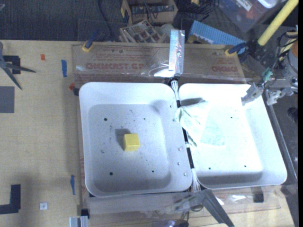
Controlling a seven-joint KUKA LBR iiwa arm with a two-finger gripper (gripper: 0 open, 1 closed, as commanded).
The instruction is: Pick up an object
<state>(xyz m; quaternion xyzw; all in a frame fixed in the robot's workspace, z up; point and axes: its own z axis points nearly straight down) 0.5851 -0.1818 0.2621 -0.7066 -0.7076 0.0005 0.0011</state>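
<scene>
My hand [249, 94] hovers at two o'clock over the right bin [255, 169], near its far right corner; I cannot tell its state. The yellow block [131, 142] sits in the left bin [94, 98], centre-left floor. A pale cloth [203, 124] lies at nine o'clock in the right bin.

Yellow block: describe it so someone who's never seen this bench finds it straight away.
Two shallow white bins sit side by side on the wooden bench; take the left bin. On its speckled grey floor, slightly left of centre, lies the yellow block, a small cube. It is the only coloured solid there; the right bin holds just a pale, see-through crumpled sheet.
</scene>
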